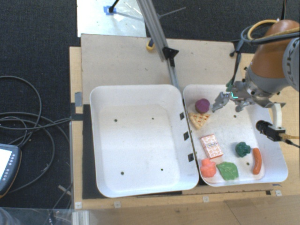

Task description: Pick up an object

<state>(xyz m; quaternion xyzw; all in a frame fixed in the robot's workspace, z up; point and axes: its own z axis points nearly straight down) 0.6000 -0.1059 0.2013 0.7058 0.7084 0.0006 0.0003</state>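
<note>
My gripper (230, 104) hangs over the back of the right bin (276, 172), its two fingers spread open with nothing between them. A purple ball (202, 105) lies just left of the left finger (219, 102), apart from it. A yellow waffle wedge (199, 120) sits in front of the ball. Nearer the front lie a pink box (211, 146), a red-orange fruit (208, 168), a green leafy piece (228, 170), a dark green broccoli (242, 149) and an orange sausage (256, 161).
The left bin (98, 125) stands beside the right one, with a shared divider (186, 135) between them. A grey pole (154, 22) slants across the back of the bench. A black fitting (267, 129) on the arm overhangs the right bin's right side.
</note>
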